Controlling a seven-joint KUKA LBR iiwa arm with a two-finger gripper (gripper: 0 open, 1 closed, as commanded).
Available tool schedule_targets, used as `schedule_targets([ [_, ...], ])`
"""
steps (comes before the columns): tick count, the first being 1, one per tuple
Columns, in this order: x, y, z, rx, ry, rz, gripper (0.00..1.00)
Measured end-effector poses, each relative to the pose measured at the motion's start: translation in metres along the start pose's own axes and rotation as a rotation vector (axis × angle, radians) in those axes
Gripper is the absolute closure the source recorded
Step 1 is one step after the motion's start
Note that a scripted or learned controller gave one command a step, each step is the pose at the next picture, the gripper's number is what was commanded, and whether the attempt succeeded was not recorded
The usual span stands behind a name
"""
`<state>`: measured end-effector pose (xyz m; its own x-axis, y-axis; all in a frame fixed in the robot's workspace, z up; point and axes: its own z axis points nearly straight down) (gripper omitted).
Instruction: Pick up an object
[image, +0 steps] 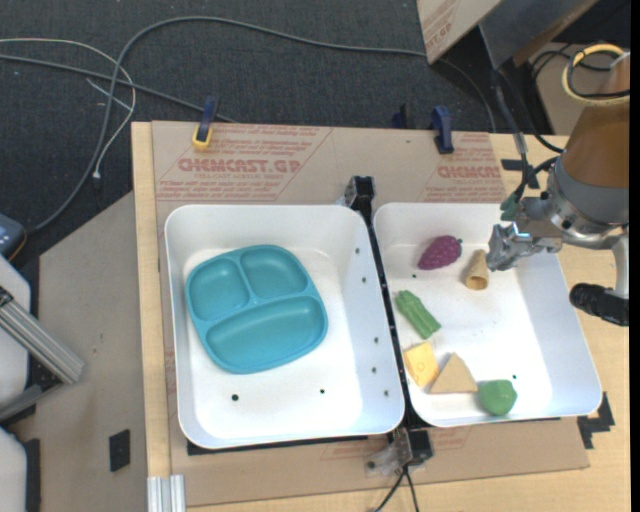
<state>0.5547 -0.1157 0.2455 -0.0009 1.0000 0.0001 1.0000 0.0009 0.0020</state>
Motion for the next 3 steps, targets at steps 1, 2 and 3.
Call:
schedule_targets([
  [1,0.049,0.009,0.008,0.004,0.001,-0.002,1.0],
  [2,0.1,0.002,0.02,0.005,0.002,-0.003,1.0],
  [3,0.145,-0.006,0.019,0.005,0.002,-0.002,1.0],
])
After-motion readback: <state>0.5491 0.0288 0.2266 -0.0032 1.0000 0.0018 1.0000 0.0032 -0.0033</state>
